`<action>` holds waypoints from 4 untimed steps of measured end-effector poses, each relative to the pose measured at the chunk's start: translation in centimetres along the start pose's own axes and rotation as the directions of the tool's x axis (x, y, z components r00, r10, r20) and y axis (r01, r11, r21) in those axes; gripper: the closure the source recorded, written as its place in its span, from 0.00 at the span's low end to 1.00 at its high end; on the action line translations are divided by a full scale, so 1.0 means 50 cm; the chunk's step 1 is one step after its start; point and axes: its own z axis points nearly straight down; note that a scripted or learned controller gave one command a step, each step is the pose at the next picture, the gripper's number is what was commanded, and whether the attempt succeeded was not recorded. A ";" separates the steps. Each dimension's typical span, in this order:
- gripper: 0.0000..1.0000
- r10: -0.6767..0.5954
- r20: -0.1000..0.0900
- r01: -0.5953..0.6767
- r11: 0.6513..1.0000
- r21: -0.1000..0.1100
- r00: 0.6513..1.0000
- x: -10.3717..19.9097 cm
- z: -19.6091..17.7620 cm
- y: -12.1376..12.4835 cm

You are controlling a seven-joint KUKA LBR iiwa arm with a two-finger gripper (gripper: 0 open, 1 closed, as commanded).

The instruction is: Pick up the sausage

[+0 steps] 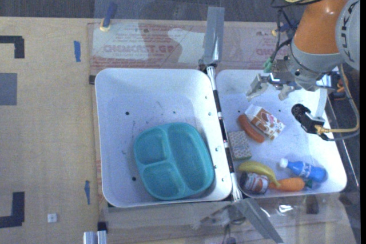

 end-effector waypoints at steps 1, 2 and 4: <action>0.00 0.097 0.003 -0.097 0.995 -0.036 0.995 -0.029 0.168 -0.057; 0.00 0.173 0.000 -0.173 0.985 -0.011 0.985 -0.008 0.221 0.035; 1.00 0.454 0.002 -0.454 0.891 -0.004 0.891 -0.181 0.172 -0.020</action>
